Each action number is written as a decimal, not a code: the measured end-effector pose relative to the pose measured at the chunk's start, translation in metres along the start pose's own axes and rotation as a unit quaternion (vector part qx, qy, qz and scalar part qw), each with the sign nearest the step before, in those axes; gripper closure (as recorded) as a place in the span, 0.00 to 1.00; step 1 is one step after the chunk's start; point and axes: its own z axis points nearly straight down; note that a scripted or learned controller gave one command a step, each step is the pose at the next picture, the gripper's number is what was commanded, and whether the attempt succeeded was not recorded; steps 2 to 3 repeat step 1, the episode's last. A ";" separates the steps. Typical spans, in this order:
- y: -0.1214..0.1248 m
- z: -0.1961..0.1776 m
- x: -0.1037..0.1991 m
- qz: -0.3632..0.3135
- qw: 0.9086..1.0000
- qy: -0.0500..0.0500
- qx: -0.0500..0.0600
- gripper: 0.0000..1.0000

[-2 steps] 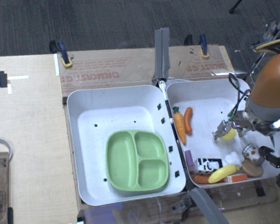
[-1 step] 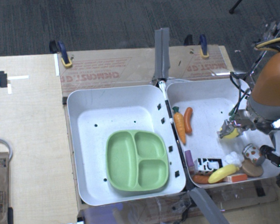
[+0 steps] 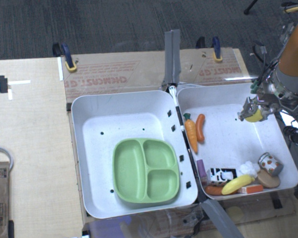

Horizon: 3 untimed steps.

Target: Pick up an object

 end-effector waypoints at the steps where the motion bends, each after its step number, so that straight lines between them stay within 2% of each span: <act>1: -0.010 0.015 0.008 0.013 1.000 0.000 0.001 1.00; 3: -0.010 0.015 0.008 0.013 1.000 0.000 0.001 1.00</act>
